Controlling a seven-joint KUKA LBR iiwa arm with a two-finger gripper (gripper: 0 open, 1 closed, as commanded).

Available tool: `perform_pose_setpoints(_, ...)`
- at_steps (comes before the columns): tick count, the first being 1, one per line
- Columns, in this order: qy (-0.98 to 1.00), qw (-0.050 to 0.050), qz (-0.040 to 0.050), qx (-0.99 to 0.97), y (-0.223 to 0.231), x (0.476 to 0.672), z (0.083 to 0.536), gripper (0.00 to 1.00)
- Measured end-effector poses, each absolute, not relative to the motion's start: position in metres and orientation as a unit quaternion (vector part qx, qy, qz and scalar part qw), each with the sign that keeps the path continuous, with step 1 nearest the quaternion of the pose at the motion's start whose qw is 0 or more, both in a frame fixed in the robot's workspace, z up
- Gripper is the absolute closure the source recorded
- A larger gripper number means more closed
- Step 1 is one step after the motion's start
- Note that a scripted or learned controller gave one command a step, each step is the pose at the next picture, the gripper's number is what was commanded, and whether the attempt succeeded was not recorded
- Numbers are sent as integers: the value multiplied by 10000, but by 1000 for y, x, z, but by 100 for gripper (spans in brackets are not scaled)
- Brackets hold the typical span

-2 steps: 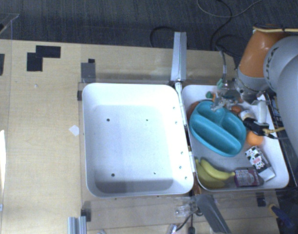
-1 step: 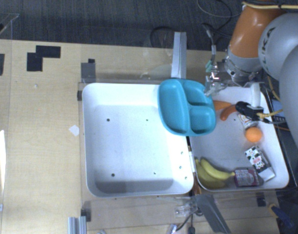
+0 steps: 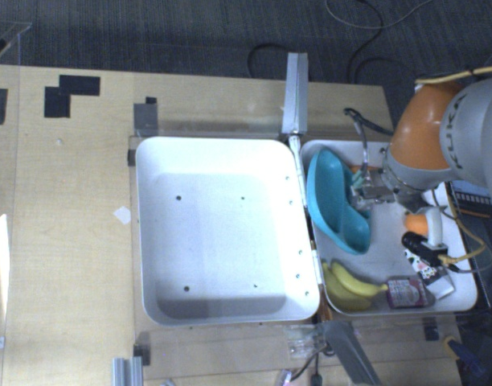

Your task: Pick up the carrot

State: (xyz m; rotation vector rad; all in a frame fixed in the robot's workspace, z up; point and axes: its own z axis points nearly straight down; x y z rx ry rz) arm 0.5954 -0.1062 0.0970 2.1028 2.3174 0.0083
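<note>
- Gripper [image 3: 366,190] hangs low in the right bin [image 3: 387,248] at the end of the grey arm [image 3: 463,135]. I cannot tell whether it is open or shut, and nothing can be seen in its hold.
- Carrot [image 3: 417,222]: I take it to be the orange stub back from the gripper on the arm's side and a little lower in the picture. It is apart from the gripper and partly hidden by the robot's own hardware, so its length and lie are unclear.
- An orange fleck [image 3: 363,169] just above the gripper is too small to name.
- Bowl [image 3: 338,203], blue and tipped on its side, sits just beside the gripper on the side away from the arm. Whether they touch I cannot tell.
- Banana [image 3: 350,286] and bottle [image 3: 407,292] lie well below the gripper along the bin's near wall, out of the way.
- Left bin [image 3: 214,232] lies beyond the bowl.
- Step in hand, as I judge it: getting over the carrot — the grasp has not begun.
- To do it well:
  - Lift clear of the bowl first, so it is not dragged along.
  - Pull back toward the arm until the gripper is centred on the stub.
  - Turn the wrist so the jaws close across the carrot's width, not along it.
  - Descend straight and open wide — the carrot may roll on the smooth floor.
  - Close only once low enough to catch its middle.
</note>
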Motion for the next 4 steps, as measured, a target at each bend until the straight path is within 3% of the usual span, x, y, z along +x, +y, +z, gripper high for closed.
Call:
perform_pose_setpoints(1, 7409, 77, 44, 6716, -106, 597, 101, 0)
perform_pose_setpoints(2, 7491, 4, 13, 6625, -151, 655, 90, 0)
perform_pose_setpoints(3, 7504, -54, -4, 6609, -150, 655, 100, 100)
perform_pose_setpoints(4, 6873, 104, -128, 7262, -87, 665, 183, 100)
